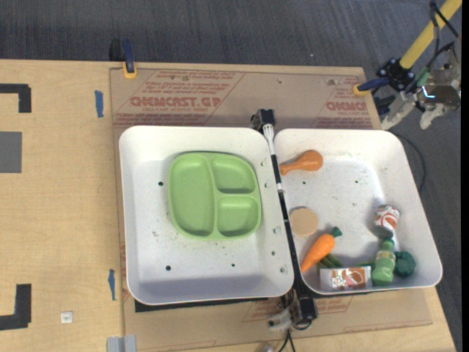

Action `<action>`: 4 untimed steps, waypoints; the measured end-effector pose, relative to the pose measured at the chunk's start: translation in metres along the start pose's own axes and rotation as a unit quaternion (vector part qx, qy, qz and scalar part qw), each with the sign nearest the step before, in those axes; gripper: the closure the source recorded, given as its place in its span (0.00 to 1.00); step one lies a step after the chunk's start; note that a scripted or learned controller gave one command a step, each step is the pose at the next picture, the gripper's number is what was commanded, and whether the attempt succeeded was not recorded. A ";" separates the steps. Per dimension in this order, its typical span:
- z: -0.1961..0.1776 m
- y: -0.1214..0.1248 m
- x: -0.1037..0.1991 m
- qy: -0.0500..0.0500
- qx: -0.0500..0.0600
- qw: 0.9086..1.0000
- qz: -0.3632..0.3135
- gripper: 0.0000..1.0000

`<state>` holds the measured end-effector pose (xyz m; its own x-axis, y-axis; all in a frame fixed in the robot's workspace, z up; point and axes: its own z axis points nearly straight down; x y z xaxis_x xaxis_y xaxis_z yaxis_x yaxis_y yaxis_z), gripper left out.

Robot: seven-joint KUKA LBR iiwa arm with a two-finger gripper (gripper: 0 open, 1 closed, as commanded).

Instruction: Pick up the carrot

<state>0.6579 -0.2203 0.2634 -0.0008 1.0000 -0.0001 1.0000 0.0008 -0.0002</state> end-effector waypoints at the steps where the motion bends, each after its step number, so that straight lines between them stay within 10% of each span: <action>1: 0.015 -0.067 0.058 0.000 0.000 1.000 -0.006 0.00; 2: 0.132 -0.087 0.106 0.000 0.000 0.997 -0.077 0.00; 4: 0.172 -0.172 0.118 -0.003 -0.012 0.999 -0.032 0.00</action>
<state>0.4862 -0.1023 0.0909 -0.0650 0.9979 -0.0069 0.9976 0.0652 0.0235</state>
